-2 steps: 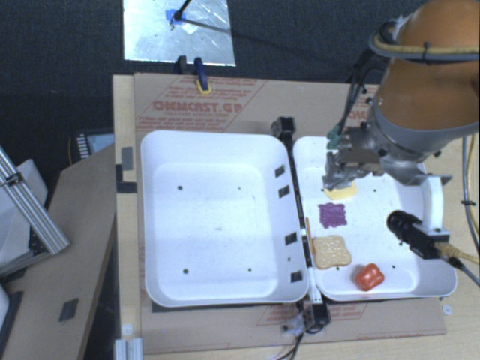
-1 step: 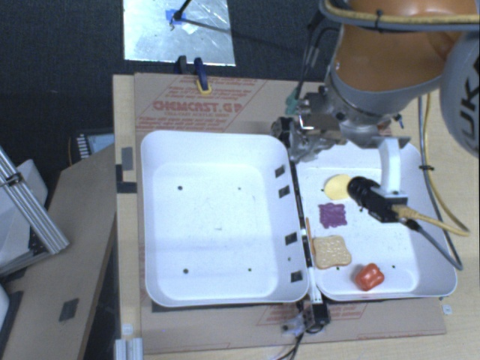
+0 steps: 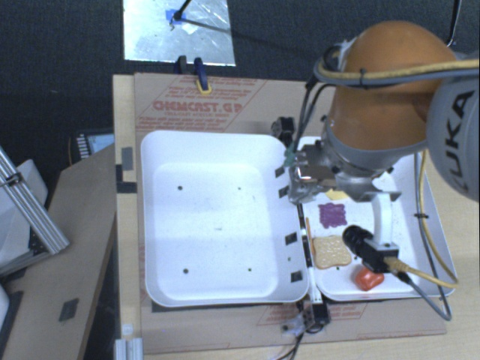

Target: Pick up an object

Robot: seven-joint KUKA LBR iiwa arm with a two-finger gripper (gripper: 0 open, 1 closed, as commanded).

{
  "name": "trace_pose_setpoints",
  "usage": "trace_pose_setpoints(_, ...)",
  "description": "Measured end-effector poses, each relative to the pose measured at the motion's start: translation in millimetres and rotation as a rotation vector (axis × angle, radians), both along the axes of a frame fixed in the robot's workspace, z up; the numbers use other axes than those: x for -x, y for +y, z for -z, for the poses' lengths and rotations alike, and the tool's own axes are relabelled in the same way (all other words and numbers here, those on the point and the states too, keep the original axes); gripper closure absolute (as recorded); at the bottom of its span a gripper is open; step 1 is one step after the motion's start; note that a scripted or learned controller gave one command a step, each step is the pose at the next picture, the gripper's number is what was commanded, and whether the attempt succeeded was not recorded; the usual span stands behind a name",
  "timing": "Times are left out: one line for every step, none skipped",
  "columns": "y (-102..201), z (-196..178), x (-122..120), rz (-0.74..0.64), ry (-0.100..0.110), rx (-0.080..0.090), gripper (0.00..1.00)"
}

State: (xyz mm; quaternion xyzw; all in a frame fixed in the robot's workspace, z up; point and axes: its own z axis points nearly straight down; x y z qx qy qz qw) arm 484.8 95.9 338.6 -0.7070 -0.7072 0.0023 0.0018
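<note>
Much of the right bin (image 3: 427,291) lies under the arm (image 3: 390,88).

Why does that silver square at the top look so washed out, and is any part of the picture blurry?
In the camera view, the foil sheet reflects the lamps as glare; the left bin is evenly lit and sharp; the orange band, close to the lens, looks soft and casts shade over the right bin.

"CHEMCAST" – cardboard sheet (image 3: 199,103), "UKA" – arm (image 3: 457,137)
</note>
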Motion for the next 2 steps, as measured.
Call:
trace_pose_setpoints(36, -112, -3, -0.007, -0.019, -0.005, 1.0)
trace_pose_setpoints(52, -141, -2, -0.005, -0.011, -0.003, 1.0)
